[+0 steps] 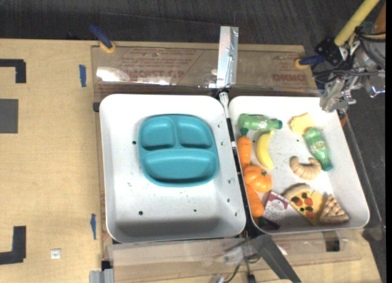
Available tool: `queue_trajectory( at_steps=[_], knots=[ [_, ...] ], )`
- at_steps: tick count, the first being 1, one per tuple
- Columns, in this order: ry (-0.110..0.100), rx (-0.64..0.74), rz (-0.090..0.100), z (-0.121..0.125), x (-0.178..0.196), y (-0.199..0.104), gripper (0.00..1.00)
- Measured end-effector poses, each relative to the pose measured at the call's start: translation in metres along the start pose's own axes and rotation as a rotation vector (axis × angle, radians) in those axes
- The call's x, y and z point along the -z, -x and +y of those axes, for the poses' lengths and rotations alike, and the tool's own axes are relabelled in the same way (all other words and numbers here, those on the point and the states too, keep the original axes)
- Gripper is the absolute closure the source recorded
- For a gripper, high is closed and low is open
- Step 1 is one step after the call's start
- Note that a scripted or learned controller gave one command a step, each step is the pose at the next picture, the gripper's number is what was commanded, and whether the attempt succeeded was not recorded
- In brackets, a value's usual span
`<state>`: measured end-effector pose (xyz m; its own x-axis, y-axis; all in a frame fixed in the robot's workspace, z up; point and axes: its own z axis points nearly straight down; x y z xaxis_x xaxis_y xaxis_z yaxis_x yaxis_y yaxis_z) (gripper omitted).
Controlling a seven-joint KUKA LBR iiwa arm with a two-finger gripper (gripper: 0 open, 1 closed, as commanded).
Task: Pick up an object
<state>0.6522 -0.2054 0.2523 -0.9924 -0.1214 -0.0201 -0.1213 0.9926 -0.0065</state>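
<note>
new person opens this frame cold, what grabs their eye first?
Probably the teal divided plate, alone in the middle of the left bin. Next, the right bin, crowded with toy food: a banana, carrots along its left wall, two green bottles, a croissant and a pizza slice near the front. The end effector hangs at that bin's far right corner, above the rim.

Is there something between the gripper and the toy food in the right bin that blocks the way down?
Nothing visible blocks it. The gripper is at the far right corner of the right bin, above its rim. The nearest items, a yellow wedge and a green bottle, lie uncovered on the bin floor just left of it.
</note>
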Motion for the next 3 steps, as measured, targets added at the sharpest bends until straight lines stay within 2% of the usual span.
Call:
queue_trajectory(
  at_steps=[1, 2, 3],
  knots=[
    [0.005, 0.000, 0.011, 0.001, -0.007, -0.002, 0.00],
    [0.005, 0.056, 0.012, -0.013, -0.159, 0.010, 0.00],
    [0.014, 0.366, 0.010, -0.005, -0.163, -0.061, 0.00]
  ],
)
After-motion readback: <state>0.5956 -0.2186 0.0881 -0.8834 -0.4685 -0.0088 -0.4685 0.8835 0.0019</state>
